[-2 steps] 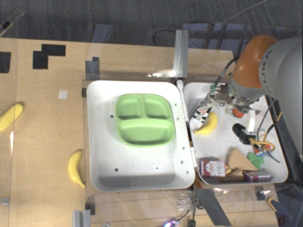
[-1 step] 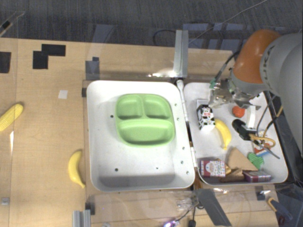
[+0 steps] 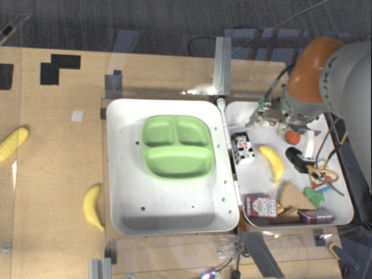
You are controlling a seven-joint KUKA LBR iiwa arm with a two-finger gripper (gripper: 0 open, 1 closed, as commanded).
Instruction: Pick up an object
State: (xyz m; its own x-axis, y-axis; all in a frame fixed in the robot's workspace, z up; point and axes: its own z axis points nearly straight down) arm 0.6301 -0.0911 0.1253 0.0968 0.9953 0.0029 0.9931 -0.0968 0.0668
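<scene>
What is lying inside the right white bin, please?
The right bin holds a banana, a black-and-white box, a red carton, a small red piece and a green item. The arm covers the bin's far right corner, so anything there is hidden.

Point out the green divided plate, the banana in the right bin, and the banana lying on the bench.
green divided plate (image 3: 177, 146): camera view, on the ridge between its compartments.
banana in the right bin (image 3: 273, 161): camera view, middle of its curve.
banana on the bench (image 3: 92, 207): camera view, its mid-body, left of the left bin.
</scene>
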